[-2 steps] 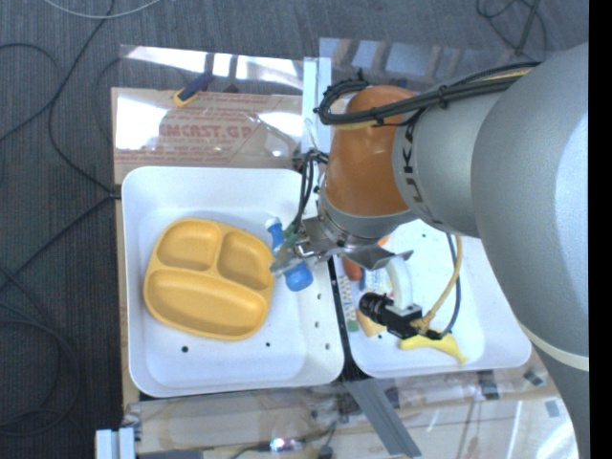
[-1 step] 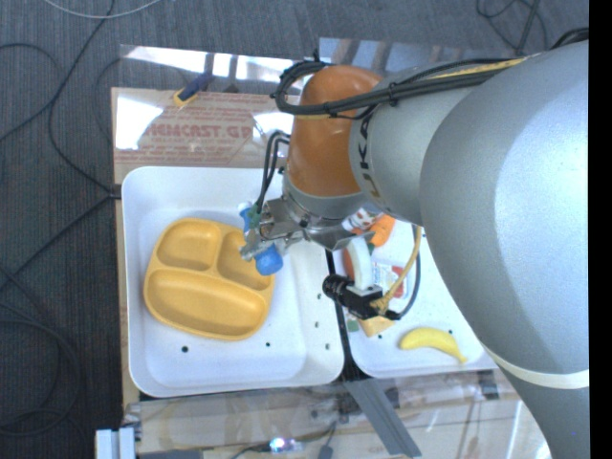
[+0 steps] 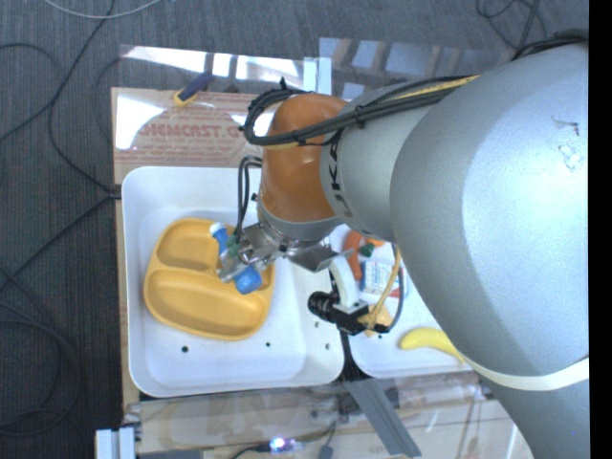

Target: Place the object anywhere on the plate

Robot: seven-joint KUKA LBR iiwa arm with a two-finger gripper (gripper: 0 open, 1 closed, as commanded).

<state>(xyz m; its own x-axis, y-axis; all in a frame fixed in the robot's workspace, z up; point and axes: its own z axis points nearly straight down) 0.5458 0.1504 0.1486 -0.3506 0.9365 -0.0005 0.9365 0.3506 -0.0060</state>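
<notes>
A yellow plate (image 3: 196, 299) with two compartments lies in the left white bin (image 3: 191, 366). My gripper (image 3: 239, 259) hangs over the plate's right rim, below the arm's orange band. A blue object (image 3: 251, 279) sits between its fingers. One blue end sticks out toward the upper left and the other toward the lower right. The object is at the plate's right edge, and I cannot tell whether it touches the plate.
The right bin (image 3: 382, 363) holds a yellow banana (image 3: 430, 342), a white packet (image 3: 378, 277) and an orange-red item (image 3: 354, 244), mostly under the arm. A black cable fitting (image 3: 335, 309) juts from the wrist over the divide between the bins. Cardboard lies behind the bins.
</notes>
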